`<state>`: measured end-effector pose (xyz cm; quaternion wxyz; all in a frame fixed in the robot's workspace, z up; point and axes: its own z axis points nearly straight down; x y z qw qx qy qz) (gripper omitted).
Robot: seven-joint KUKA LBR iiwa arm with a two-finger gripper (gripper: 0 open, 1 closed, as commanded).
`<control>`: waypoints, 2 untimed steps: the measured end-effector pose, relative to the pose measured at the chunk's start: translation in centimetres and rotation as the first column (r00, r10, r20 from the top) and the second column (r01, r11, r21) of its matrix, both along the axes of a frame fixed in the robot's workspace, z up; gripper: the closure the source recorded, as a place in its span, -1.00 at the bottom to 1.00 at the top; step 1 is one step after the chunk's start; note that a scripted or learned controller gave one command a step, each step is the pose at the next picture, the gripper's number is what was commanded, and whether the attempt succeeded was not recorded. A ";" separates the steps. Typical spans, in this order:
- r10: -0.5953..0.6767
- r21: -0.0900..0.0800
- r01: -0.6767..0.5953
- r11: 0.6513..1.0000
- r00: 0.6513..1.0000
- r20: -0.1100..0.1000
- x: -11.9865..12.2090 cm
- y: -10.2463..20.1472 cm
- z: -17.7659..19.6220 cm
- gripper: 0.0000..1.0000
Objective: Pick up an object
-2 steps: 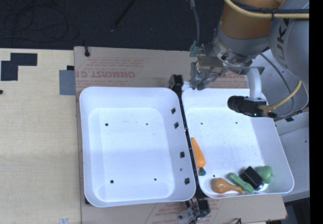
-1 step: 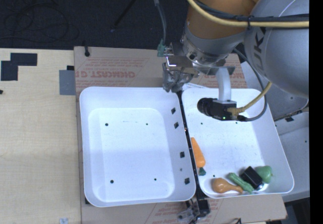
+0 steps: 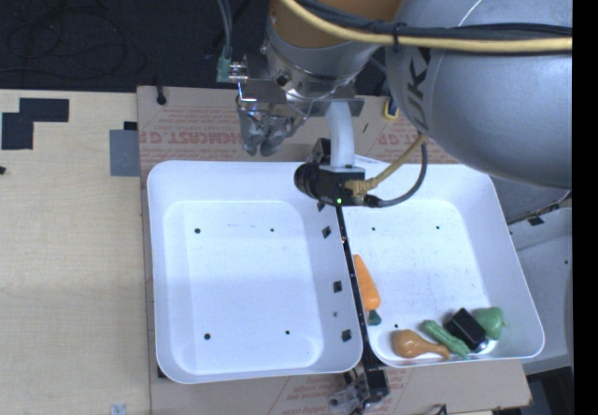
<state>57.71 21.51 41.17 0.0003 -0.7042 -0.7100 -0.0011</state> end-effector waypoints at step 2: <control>-0.003 0.002 0.003 1.000 1.000 0.011 3.6 2.9 12.4 1.00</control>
